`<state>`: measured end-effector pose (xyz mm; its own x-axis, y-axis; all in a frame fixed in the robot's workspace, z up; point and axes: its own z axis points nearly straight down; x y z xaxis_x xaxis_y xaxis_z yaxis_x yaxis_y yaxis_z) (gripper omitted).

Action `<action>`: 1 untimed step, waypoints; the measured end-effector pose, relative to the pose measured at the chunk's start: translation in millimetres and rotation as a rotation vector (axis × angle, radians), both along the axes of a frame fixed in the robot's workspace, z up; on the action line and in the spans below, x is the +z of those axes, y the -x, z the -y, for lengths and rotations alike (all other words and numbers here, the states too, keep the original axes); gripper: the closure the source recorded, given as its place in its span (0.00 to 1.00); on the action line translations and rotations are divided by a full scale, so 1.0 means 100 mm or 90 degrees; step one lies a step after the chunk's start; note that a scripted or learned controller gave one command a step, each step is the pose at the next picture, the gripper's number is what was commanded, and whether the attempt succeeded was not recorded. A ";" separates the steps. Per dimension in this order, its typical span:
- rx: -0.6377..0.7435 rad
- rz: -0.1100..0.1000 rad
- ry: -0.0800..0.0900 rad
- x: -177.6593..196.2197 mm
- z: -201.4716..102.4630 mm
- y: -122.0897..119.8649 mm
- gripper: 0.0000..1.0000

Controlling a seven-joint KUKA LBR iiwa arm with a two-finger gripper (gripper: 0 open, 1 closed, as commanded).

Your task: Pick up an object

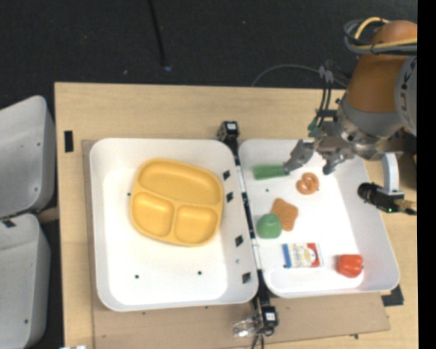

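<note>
1. Nearest the lower edge, in the right bin (374,264): a red pepper-like toy (349,265) at the front right corner, lying on the bin floor.
2. Just left of it, a small white carton (302,255) lying flat — blue and red printing on its face, lettering too small to read.
3. Further up, a green round toy (269,226) touching an orange-brown piece (284,214) on its upper right.
4. Above those, a small pretzel-shaped item (308,185), alone, near the bin's middle-back.
5. At the back left of the same bin, a flat green block (269,171) lying lengthwise close to the divider.
6. Gripper (316,158) above the back of the right bin, 2 fingers spread apart — nothing between them; left fingertip close to the green block's right end, pretzel-shaped item just below the gap.
7. Grey arm with orange band (381,57) reaching in from the right.
8. In the left bin (105,267): a yellow tray (177,201) with 3 compartments, lying towards the upper middle.
9. No brand or label readable anywhere.
</note>
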<state>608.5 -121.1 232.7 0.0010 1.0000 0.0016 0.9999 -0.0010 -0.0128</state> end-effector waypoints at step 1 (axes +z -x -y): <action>0.001 0.009 0.000 0.08 0.00 -0.02 0.00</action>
<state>610.8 -120.8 240.5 -0.0009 1.0000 0.0009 1.0000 0.0009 0.0008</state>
